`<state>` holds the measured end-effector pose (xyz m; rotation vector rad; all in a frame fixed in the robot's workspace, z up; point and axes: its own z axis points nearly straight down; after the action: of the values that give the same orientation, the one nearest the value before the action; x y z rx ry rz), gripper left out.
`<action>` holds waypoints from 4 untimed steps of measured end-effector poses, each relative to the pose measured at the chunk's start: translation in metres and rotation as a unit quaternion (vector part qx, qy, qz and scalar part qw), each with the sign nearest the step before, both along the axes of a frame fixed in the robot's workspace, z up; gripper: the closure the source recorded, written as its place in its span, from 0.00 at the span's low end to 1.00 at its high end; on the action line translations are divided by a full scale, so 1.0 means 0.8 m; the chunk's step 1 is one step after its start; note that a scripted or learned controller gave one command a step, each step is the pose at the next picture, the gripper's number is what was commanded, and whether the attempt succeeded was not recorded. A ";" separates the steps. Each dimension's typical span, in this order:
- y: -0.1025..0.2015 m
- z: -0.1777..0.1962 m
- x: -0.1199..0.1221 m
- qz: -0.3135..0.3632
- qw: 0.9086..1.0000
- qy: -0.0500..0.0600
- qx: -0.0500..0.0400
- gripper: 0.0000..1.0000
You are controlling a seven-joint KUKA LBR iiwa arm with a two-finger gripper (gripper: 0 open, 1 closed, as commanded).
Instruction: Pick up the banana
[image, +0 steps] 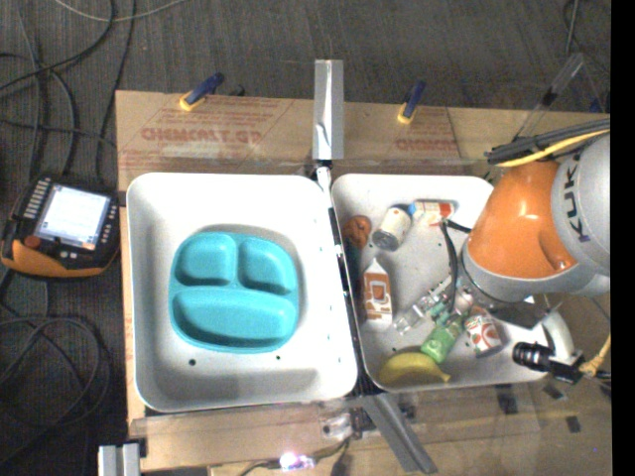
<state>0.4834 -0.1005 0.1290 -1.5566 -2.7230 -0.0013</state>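
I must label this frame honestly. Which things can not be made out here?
- Claw: in the camera view the arm's orange band covers it, so its state is unclear.
- Banana: its right end is under the green bottle.
- Small items beside the bottle: too blurred to name.
- Carton: label too small to read.

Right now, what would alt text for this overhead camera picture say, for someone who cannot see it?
A grey and orange robot arm reaches over the right white bin, where a banana lies at the near edge beside a green bottle and other small items. The left bin holds a turquoise divided tray.
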 end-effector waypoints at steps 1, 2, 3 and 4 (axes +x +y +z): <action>0.000 0.000 0.000 0.000 1.000 0.000 0.000 0.00; -0.004 -0.041 0.093 0.063 0.998 -0.010 -0.002 0.00; 0.011 0.199 0.049 0.140 0.990 -0.003 -0.002 0.00; 0.090 0.067 0.000 0.147 0.989 -0.001 -0.001 0.00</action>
<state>0.4835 -0.0288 0.1829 -1.1389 -2.9252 -0.0001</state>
